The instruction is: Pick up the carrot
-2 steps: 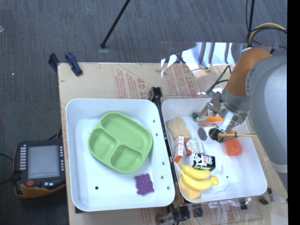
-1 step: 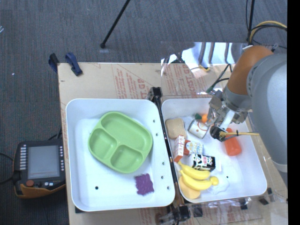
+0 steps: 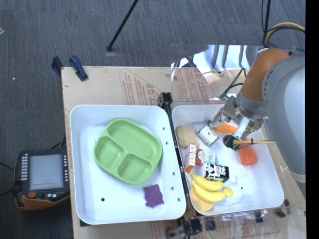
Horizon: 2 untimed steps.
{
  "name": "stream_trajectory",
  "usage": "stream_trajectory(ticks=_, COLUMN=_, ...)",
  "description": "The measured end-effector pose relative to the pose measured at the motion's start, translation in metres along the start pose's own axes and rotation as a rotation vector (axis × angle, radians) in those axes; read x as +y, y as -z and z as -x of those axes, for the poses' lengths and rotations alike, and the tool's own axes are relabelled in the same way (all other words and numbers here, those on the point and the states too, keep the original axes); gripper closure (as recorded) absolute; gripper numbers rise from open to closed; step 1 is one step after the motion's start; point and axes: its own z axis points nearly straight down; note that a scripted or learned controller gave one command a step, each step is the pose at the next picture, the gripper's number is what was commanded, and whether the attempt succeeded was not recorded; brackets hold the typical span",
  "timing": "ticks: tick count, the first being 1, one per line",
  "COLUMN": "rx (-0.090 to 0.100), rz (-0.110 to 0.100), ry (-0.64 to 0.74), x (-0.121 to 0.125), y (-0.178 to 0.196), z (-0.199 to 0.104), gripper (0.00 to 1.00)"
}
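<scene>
My gripper (image 3: 231, 125) is low in the right bin (image 3: 261, 185), up in its 1 o'clock part. Can't tell from this angle whether it's open or closed. The carrot (image 3: 224, 128) is right under it, an orange wedge poking out at the gripper's 8 o'clock; can't tell if it's gripped or just lying there.

- Small white box (image 3: 207, 135) just beside the carrot at 8 o'clock.
- Red-orange chunk (image 3: 247, 156) at the gripper's 5 o'clock, near but apart.
- Tan bread roll (image 3: 186, 135) at 9 o'clock, against the bin's left wall.
- Red-and-white carton (image 3: 192, 156) and a white packet (image 3: 207, 157) side by side at 7 o'clock.
- Black-and-white milk carton (image 3: 216, 172) below those.
- Bananas (image 3: 209, 188) at 6 to 7 o'clock, at the near edge, touching the milk carton.

Left bin (image 3: 82, 133), well away at 9 o'clock, has a green divided plate (image 3: 128, 151) and a purple piece (image 3: 153, 195) at the plate's 5 o'clock.
</scene>
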Motion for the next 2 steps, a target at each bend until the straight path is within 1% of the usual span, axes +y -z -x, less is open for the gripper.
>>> stream_trajectory(ticks=1, rx=0.021, rz=0.001, ry=-0.152, x=-0.0051, y=-0.0044, z=0.0191, gripper=0.00)
stream_trajectory(ticks=2, rx=0.014, rz=0.001, ry=-0.145, x=-0.0053, y=0.0039, z=0.0204, gripper=1.00)
